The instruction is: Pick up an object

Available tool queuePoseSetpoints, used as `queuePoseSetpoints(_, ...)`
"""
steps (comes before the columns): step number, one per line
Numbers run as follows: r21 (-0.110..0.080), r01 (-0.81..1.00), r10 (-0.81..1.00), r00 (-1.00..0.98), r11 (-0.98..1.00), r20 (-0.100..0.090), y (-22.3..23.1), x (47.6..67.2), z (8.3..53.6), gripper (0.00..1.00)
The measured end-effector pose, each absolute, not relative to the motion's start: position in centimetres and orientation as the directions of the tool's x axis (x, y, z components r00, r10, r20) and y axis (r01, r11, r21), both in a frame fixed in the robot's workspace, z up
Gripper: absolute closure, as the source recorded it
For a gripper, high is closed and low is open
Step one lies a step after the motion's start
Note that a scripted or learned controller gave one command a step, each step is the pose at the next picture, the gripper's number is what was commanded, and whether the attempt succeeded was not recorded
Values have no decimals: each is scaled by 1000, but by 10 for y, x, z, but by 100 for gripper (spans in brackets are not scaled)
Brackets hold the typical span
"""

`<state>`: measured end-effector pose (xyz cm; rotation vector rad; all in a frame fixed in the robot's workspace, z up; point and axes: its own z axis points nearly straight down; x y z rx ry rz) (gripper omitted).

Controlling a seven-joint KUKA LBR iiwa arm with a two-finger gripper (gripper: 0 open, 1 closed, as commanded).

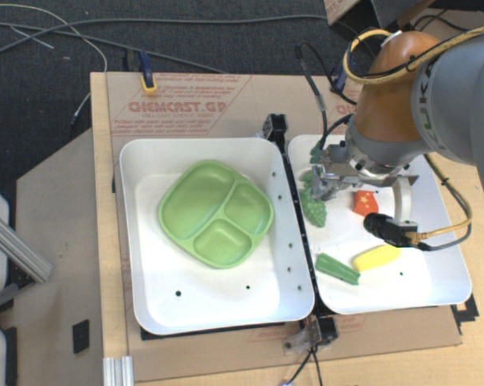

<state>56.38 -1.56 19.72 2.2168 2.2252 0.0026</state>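
Note:
The right bin (pixel 432 289) holds several toys. A bumpy green piece (pixel 314 211) lies by the bin's left wall. A small red piece (pixel 366 203) sits near the middle, with a yellow piece (pixel 375 257) and a dark green stick (pixel 337 268) toward the front. My gripper (pixel 327 181) hangs low over the left part of this bin, just above and slightly behind the bumpy green piece. The wrist and its metal parts hide the tips.
The left bin (pixel 149 292) carries a light green divided plate (pixel 216 213). A black cable and yellow-tipped lead (pixel 403 233) run from the wrist across the right bin. A black clamp (pixel 276 125) sits at the back where the bins meet.

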Motion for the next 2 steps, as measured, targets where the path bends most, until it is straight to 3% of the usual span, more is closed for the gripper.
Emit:
queuePoseSetpoints(1, 4, 1000, 1000, -5, 5, 1, 27, 593, 211, 100)
queuePoseSetpoints(2, 2, 1000, 1000, -4, 4, 1, 68, 606, 214, 100)
